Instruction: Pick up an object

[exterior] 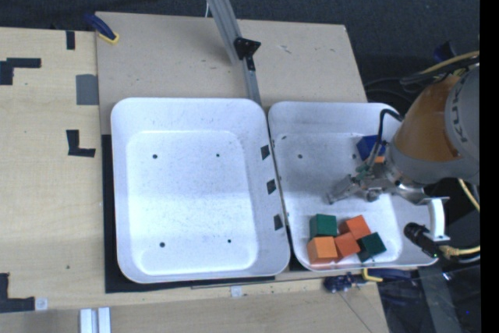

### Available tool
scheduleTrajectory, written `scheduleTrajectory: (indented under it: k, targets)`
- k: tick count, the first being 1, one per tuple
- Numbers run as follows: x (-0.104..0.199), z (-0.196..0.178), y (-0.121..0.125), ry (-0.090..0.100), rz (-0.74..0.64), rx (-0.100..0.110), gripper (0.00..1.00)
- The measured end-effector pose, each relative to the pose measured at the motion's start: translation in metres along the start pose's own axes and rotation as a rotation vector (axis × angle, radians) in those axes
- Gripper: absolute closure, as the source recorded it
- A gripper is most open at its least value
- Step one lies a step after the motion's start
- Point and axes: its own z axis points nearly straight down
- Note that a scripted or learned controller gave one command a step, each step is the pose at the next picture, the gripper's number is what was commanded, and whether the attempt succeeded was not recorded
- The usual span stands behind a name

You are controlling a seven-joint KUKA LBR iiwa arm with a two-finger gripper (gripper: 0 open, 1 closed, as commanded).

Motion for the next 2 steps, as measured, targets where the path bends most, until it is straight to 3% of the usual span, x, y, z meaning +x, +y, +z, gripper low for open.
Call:
scheduleTrajectory:
  k: [1, 2]
  targets:
    - [0.0, -0.013, 0.001, 0.0, -0.001, -0.004, 1.0]
    - [0.003, -0.055, 0.001, -0.002, 0.0, -0.01, 1.0]
